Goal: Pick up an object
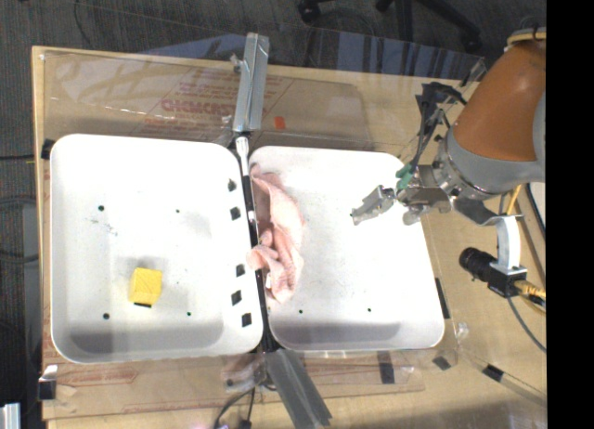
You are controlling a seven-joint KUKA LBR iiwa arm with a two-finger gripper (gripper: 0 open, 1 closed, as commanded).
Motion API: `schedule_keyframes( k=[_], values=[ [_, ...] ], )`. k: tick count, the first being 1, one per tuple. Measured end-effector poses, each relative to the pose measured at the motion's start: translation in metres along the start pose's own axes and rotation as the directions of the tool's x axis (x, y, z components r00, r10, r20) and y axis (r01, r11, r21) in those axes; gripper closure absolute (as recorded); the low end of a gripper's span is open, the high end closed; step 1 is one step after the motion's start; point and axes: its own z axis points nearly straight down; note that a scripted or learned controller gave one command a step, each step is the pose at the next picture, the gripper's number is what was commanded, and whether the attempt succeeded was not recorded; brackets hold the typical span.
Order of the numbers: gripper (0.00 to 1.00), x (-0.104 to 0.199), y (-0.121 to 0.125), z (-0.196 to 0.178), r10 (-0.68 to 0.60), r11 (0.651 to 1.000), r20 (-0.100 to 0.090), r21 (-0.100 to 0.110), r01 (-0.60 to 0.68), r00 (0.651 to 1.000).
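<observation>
Two shallow white bins sit side by side on the table (390, 111). The arm (497, 121) comes in from 3 o'clock, its orange band above the table's edge, just outside the right bin (371, 330).

The end effector (371, 205) hangs over the right bin at about 2 o'clock from that bin's centre, with its tip turned toward 8 o'clock. Nothing is seen in its grasp; whether it is set wide or narrow cannot be told from this slant. Beneath and around it the bin floor is bare white.

The pink cloth (278, 237) lies crumpled in the right bin at 9 o'clock, a long bunched strip running from 12 toward 6 along the wall shared with the other bin (it seems to touch that wall, though the folds blur the edge). It lies well apart from the end effector, off toward 8 o'clock from it.

The yellow block (146, 286) rests alone on the floor of the left bin (139, 146), at about 7 o'clock from that bin's centre, apart from every wall.

A metal bar (249, 84) runs from the gap between the bins toward 12 o'clock.
</observation>
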Motion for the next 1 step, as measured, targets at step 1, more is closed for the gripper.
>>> schedule_keyframes(
  k=[1],
  values=[
    [0.00, 0.0039, 0.0797, 0.0893, -0.081, 0.997, 0.001, 0.001, 0.081, 0.997]
  ],
)
